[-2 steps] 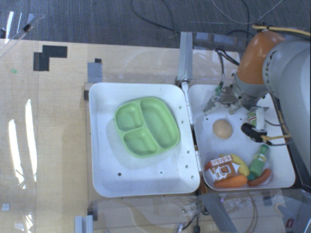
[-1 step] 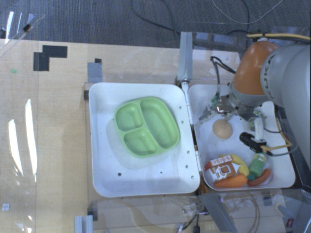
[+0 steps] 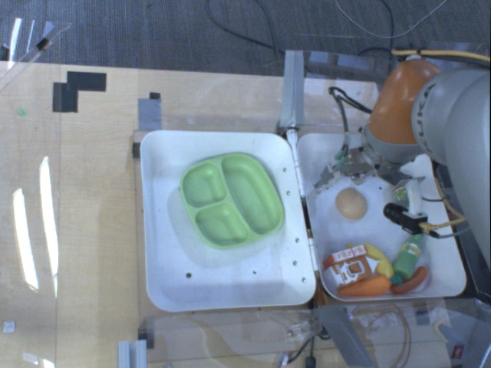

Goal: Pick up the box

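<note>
1. My two-finger metal gripper (image 3: 335,171) is hanging over the back of the right-hand shallow white bin (image 3: 454,284). Its fingers are looking spread apart with nothing between them. It is sitting high and away from the pile, I think so the camera can see the items.
2. The small orange-and-white printed cardboard box (image 3: 353,265) is lying flat at the front of that bin, well apart from the gripper and touching the orange plastic carrot (image 3: 364,287) just in front of it.
3. A yellow plastic banana (image 3: 380,260) is pressing against the box's right side, with a green plastic bottle (image 3: 408,256) and a red sausage-shaped toy (image 3: 413,281) crowding beyond it. That clutter is leaving the box's left edge as the freest side for a finger.
4. A round beige ball (image 3: 351,204) is resting alone mid-bin, between gripper and box.
5. The light green three-compartment plastic plate (image 3: 231,199) is sitting in the left-hand white bin (image 3: 157,267), out of the way.
6. Pick not yet started, as I am judging it.
</note>
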`<state>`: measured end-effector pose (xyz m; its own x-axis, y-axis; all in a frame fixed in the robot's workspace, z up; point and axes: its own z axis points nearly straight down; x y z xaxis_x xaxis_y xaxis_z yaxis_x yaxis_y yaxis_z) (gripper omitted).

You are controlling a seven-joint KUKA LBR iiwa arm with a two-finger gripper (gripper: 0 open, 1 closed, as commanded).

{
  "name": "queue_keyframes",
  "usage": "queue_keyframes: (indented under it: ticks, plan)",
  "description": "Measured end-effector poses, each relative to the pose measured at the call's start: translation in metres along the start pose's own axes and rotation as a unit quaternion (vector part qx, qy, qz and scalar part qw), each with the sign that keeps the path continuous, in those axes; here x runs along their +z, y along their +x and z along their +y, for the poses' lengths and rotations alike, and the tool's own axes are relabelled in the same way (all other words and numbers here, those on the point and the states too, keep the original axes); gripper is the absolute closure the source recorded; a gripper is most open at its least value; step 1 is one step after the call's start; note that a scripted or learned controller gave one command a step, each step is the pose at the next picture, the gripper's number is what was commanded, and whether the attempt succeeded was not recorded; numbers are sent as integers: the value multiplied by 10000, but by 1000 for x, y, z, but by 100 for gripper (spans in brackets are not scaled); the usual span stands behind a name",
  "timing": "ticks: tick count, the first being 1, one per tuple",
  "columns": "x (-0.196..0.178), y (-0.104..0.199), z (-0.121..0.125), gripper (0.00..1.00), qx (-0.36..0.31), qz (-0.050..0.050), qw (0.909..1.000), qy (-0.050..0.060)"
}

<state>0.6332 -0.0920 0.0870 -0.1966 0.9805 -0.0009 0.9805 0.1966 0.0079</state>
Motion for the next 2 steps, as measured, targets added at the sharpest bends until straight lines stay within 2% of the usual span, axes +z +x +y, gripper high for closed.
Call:
queue_keyframes:
  ticks: [2]
  plan:
    - [-1,3,-1,0,-555,-18,9985,-23]
